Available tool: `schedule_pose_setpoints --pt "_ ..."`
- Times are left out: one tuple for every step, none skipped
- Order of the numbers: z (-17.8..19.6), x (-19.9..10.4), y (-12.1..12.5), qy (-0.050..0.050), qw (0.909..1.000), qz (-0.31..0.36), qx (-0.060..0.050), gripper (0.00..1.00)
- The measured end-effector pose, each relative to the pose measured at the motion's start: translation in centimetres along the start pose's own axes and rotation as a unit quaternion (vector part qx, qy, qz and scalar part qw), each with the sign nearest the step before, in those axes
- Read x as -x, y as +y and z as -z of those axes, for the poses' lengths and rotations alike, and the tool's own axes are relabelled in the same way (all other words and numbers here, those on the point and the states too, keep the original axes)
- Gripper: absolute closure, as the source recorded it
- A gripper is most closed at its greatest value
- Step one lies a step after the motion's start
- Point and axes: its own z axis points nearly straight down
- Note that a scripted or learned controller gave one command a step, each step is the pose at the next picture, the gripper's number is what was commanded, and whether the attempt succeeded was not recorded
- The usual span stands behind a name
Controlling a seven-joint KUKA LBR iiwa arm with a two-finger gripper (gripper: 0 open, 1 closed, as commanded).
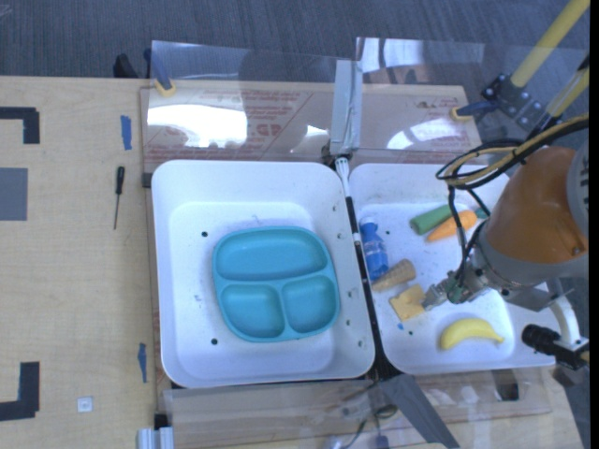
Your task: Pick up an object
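The right bin point(412, 349) holds several small items: a blue bottle point(374, 250) by its left wall, a tan cork-like piece point(395, 274), a yellow cheese-like wedge point(408, 303), a yellow banana point(471, 333), a green piece point(431, 218) and an orange carrot point(451, 226). My gripper point(440, 295) hangs low in this bin, its tip right beside the yellow wedge and above-left of the banana. The orange-banded wrist point(533, 218) hides the bin's right part. Nothing shows between the fingers.
The left bin point(178, 204) holds a teal divided plate point(275, 282). Clear plastic walls point(281, 110) stand behind both bins. A screwdriver point(118, 195) lies on the wooden bench at left. Black cables point(477, 162) loop above the wrist.
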Motion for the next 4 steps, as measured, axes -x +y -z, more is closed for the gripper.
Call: schedule_pose_setpoints --pt "-0.1 0.0 0.0 0.0 1.0 0.0 -0.001 0.0" --pt "-2.6 -0.4 0.6 0.0 0.9999 -0.017 0.0 0.0" --pt "-1.5 -0.3 0.8 -0.002 0.9998 -0.018 0.003 1.0" --pt "7.3 -5.7 8.1 0.0 0.9989 -0.046 0.003 1.0"
